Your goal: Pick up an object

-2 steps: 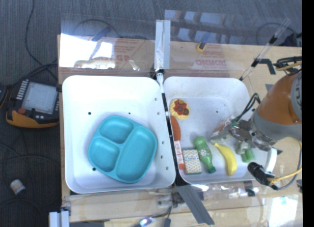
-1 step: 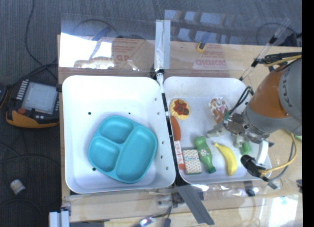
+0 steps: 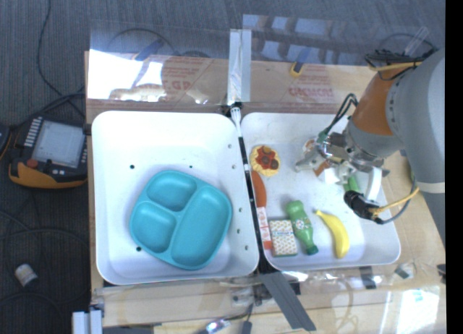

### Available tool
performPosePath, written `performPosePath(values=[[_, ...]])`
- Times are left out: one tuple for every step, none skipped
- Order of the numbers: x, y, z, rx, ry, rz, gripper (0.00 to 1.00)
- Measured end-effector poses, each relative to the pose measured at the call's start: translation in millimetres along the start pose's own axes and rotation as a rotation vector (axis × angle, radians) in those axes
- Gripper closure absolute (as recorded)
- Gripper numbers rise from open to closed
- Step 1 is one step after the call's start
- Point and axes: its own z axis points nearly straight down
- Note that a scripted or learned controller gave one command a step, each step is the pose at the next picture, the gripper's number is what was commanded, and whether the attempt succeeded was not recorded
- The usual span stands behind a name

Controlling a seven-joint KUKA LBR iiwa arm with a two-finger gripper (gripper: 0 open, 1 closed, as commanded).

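Dark grey carpet surrounds a pale wooden worktop [image 3: 423, 253] that carries two shallow white bins side by side. Left bin [image 3: 116, 144]: one turquoise divided plate [image 3: 181, 218] with three compartments, lying toward the near side of the bin. Right bin [image 3: 286, 130]: several small items. A round pizza-like toy [image 3: 265, 159], yellow with red spots, lies near the dividing wall in the upper part. Just below it, an orange sausage-shaped piece [image 3: 259, 189] runs along that same wall. Nearer the front sit a small printed box [image 3: 282, 237] and, touching its right side, a green bottle [image 3: 301, 227] lying flat. A yellow banana [image 3: 335, 232] lies just beside the bottle, to its right, apart from it. Arm, grey with an orange band [image 3: 376, 105], reaches in from the right side over the right bin. Pincer [image 3: 323, 159] sits low in the upper right part of that bin, well apart from the banana and bottle; whether its fingers are spread or closed cannot be told from this angle, and nothing can be made out between them. Handheld control unit [image 3: 47, 153], orange and grey with a screen, rests on the carpet left of the worktop, cables trailing nearby.
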Motion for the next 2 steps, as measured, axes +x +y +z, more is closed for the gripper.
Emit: performPosePath(values=[[0,0,-6,0.006,-0.003,-0.001,1.0],[148,-20,-118,0.018,-0.003,-0.124,1.0]])
